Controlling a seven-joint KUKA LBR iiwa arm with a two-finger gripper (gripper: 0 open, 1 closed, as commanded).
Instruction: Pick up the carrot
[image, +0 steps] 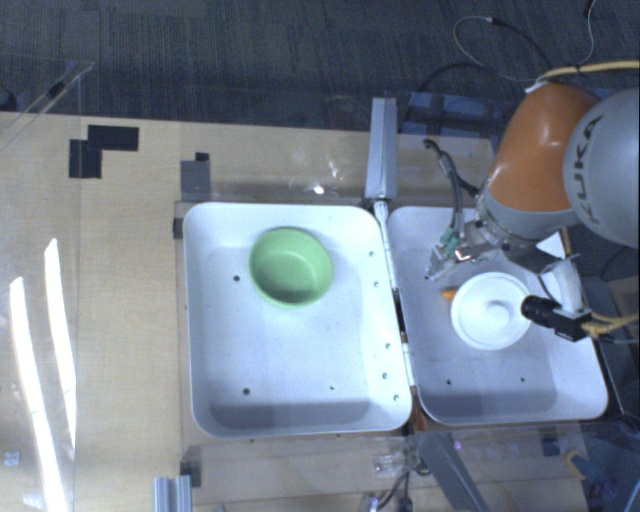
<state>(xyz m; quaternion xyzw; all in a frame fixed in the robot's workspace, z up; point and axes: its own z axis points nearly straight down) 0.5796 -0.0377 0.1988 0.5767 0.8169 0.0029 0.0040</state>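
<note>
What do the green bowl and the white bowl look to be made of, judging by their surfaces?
The green bowl looks like matte plastic: uniform colour, soft shading, no sharp highlights. The white bowl seems plastic or possibly glazed ceramic: smooth, bright, evenly white; the view leaves it open. The white bins appear to be moulded plastic with rounded corners.

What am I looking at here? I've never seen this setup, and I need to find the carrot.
One camera looks down at a slant on two white bins. The grey and orange machine on the right is a robot arm; its gripper hangs over the right bin. That bin holds a white bowl, and the small orange bit at the bowl's left edge is probably the carrot, mostly hidden. The left bin holds a green bowl. Nothing is visibly held.
</note>
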